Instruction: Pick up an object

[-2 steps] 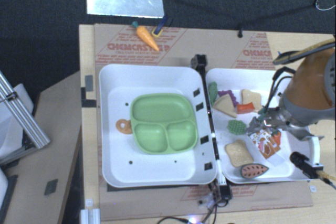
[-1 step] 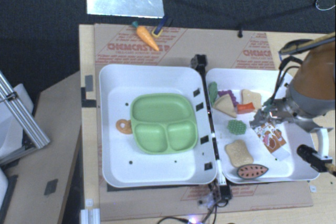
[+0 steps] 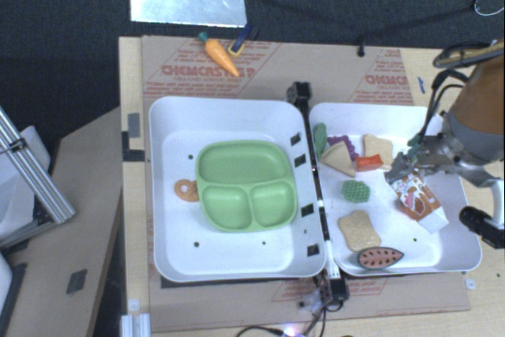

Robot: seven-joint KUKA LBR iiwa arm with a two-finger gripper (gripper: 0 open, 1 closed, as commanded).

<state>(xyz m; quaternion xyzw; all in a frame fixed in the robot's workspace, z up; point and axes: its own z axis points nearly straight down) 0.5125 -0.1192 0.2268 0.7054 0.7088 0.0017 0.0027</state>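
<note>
Two white bins on worktop (image 3: 134, 193). Hand (image 3: 401, 167) low in right bin (image 3: 454, 249), just above red-and-white snack packet (image 3: 417, 199); grip state cannot tell. Green divided plate (image 3: 243, 184) in left bin (image 3: 170, 249); toy carrot (image 3: 219, 56) on worktop beyond.

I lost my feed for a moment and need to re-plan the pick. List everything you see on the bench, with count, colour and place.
Bins: two, white, side by side on the bench.
Divided plate: one, green, middle of left bin.
Pretzel-shaped toy: one, orange, left of the plate.
Toy carrot: one, orange, on the cardboard behind the left bin.
Cracker: one, tan, right bin front.
Oval slice: one, dark red, right bin front edge.
Round knobbly piece: one, green, right bin.
Snack packet: one, orange and white, right bin, below the hand.
Small food toys: a cluster, mixed colours, right bin rear.
Hand: one, grey, over the right bin.
</note>
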